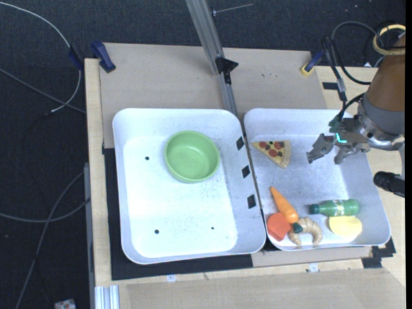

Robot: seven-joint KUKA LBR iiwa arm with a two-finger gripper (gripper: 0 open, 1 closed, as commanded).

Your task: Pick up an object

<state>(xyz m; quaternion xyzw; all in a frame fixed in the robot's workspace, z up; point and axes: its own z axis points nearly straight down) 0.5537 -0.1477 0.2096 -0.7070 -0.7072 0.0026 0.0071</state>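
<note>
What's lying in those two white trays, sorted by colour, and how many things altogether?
Green: 2, bowl and bottle
Orange or red: 2, carrot and red piece
Yellow: 1, yellow piece
Tan: 1, curled piece
Mixed: 1, pizza slice
Total: 7
</note>
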